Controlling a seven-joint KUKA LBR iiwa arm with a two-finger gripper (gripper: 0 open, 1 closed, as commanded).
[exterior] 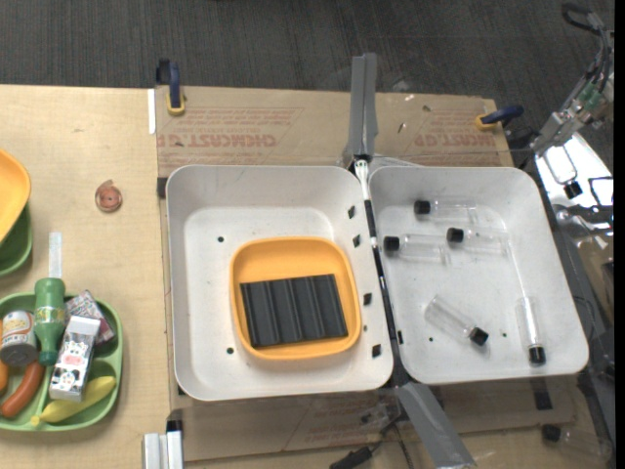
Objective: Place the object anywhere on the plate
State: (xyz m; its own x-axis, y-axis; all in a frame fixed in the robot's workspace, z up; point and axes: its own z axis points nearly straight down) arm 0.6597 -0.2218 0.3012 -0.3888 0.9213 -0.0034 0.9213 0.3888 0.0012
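I see the yellow plate (293,301) in the left bin (195,213), a dark ribbed block (294,310) lying on it. Right of the plate, clear tubes (459,322) scatter the right bin (547,262). Cardboard (254,130) lines the bench beneath, grey carpet (293,18) beyond.

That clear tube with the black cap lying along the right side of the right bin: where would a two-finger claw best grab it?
Probably mid-barrel, coming straight down. The capped tube lies flat on the right bin floor, nearly parallel to the right wall, cap toward the near edge. Fingers closing across its narrow width, left and right of it, would fit; the wall side looks tight, so a slight lean from the left may help.
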